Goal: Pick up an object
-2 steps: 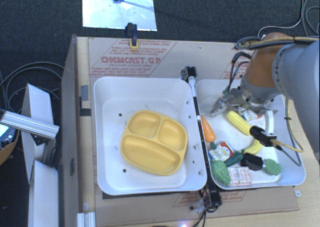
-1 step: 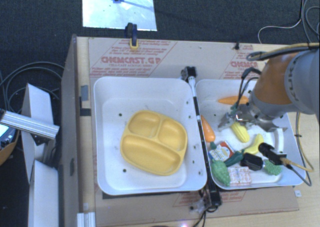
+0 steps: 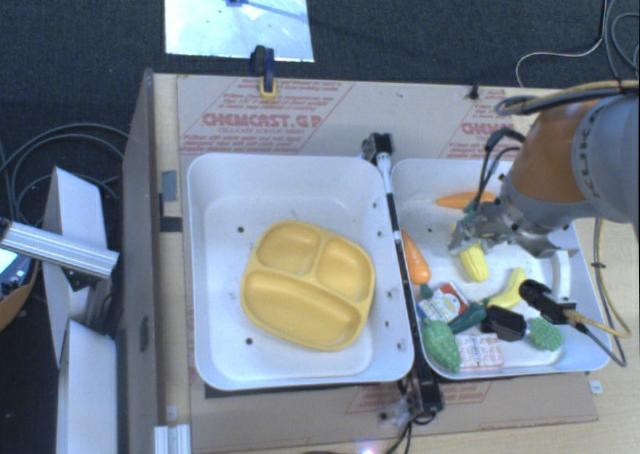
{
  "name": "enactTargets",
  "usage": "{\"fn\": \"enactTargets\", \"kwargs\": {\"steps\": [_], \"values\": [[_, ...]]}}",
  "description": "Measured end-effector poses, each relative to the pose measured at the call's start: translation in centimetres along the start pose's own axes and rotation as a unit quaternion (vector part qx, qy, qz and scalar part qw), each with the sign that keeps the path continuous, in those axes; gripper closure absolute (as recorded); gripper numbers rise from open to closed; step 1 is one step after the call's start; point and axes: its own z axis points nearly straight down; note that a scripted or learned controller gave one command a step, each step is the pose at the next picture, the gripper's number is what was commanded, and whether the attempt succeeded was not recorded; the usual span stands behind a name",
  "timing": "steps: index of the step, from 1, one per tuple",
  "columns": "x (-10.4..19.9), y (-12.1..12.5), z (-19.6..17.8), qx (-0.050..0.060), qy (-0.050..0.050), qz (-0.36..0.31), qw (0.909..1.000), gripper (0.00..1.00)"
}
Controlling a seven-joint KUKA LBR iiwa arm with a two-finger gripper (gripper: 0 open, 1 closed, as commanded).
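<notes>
Far left of the yellow tray (image 3: 308,285), off the bench (image 3: 330,112), stood white boxes (image 3: 75,242) w/ a metal bar (image 3: 60,248) across them and loose cables (image 3: 45,147) on dark carpet (image 3: 70,32). Up-left of the tray, beyond the bench edge, a shiny metal sheet (image 3: 238,0) lay on the carpet. The bench top was brown board w/ red print; a black-and-yellow clamp (image 3: 264,70) sat at its far edge, above the tray.

The tray, three-compartment, lay in the left bin (image 3: 215,202), roughly mid-bin. Right of the tray, a black divider strip (image 3: 392,232) ran btwn the two bins.

Right bin (image 3: 420,177), all to the tray's right: an orange carrot (image 3: 415,258) just past the divider, a second orange piece (image 3: 462,200) farther right and higher. Below those, a green leafy item (image 3: 440,344), a small printed packet (image 3: 480,350), dark pieces (image 3: 503,322), a banana (image 3: 511,287) and a green broccoli-like bit (image 3: 546,335) at far right.

The task obj nearest the gripper (image 3: 472,238) was a yellow corn cob (image 3: 473,264), right of the tray approx level w/ its middle. The gripper hung directly above the cob, just beside or touching its upper end; contact unclear. Can't tell if gripper was apart or together. The arm (image 3: 580,162) w/ orange band came in from the right.
</notes>
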Motion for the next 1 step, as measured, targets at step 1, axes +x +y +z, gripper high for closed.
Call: {"fn": "enactTargets", "kwargs": {"steps": [1], "values": [[6.77, -1.95, -9.42, -0.001, 0.001, -0.004, 1.0000, 1.00]]}}
